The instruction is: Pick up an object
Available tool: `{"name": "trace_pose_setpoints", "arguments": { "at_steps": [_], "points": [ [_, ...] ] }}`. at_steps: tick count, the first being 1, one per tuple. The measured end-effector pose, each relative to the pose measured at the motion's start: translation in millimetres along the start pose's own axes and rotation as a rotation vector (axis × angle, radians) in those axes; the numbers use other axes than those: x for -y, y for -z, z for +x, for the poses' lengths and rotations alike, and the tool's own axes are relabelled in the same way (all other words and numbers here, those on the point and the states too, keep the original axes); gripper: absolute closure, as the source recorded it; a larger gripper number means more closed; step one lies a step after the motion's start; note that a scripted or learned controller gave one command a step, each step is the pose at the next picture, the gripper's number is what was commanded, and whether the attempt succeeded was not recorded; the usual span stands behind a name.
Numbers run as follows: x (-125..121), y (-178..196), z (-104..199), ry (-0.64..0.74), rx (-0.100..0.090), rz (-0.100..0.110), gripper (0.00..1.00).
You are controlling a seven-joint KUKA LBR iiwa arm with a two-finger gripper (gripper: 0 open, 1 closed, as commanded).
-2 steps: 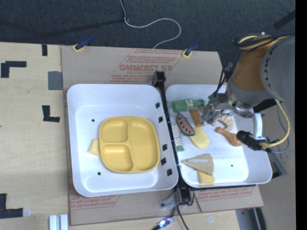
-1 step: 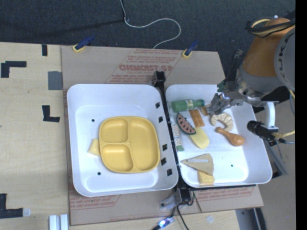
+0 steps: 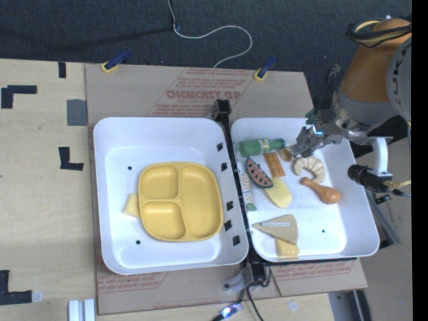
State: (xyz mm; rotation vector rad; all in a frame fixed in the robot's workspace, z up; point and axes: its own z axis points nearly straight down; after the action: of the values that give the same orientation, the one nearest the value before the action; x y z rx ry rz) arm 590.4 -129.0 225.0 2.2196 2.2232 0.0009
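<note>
- One croissant-like pastry toy [image 3: 311, 168], pale, ridged, curved; lying in right bin [image 3: 361, 236], upper middle, directly below claw [image 3: 309, 143].
- Likely light, rigid plastic, somewhat slick; best pinched across the narrow middle of the curve.
- Claw hovering just above its upper edge; spread or pressed together: cannot tell.
- Close neighbours: drumstick toy [image 3: 321, 190] just beside, lower right; orange stick [image 3: 273, 164] to the left; green bottle [image 3: 262, 146] farther left.
- Beyond: watermelon slice [image 3: 259, 172], sandwich wedge [image 3: 279, 228].
- Left bin [image 3: 110, 139]: yellow divided plate [image 3: 179, 200].

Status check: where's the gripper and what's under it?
Gripper low over right bin, nothing seen held. Croissant just below it. Green bottle, drumstick crowd close.
</note>
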Motion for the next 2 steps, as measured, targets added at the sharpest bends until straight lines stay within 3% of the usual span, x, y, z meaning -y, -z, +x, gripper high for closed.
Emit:
{"name": "trace_pose_setpoints", "arguments": {
  "at_steps": [1, 2],
  "points": [
    [42, -11, 30, 0.0, 0.0, 0.006, 1.0],
    [67, -9, 33, -0.002, 0.0, 0.005, 1.0]
  ]
}}
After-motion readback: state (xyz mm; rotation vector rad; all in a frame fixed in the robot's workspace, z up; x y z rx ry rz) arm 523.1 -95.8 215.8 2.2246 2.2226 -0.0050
